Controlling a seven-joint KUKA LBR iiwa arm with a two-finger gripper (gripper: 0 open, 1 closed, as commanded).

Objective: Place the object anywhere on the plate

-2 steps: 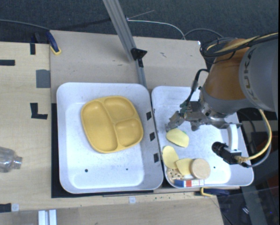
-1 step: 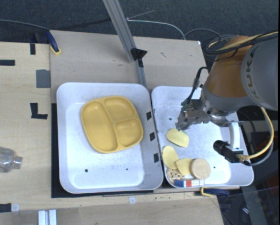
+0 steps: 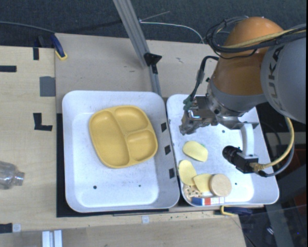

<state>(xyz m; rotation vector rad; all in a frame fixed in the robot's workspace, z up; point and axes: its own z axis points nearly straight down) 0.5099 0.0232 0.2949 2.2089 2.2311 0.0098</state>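
— Where the right bin (image 3: 264,192) is nearest the camera, what is lying along its front wall?

— A small cluster is sitting there: a tan round disc (image 3: 220,184), a yellow piece (image 3: 187,171) just left of it, and something small with red and blue on it (image 3: 205,201) touching the rim. A pale yellow slice (image 3: 195,151) is lying a little farther in, apart from the cluster.

— And the plate?

— The yellow plate (image 3: 123,136), divided into three compartments, is resting in the left bin (image 3: 77,153), nothing lying on it. A clear bottle (image 3: 4,175) is lying on the bench well to the left.

— Is the gripper carrying anything?

— The gripper (image 3: 187,127) is hanging over the right bin's far left part, just beyond the pale slice. Its dark fingers are pointing down, but I cannot tell how far apart they are standing — and nothing is showing between them.

— Farther back?

— A grey metal bar (image 3: 133,24) is slanting toward the bins' far edge, and the arm's orange band (image 3: 244,50) is bulging above the wrist.
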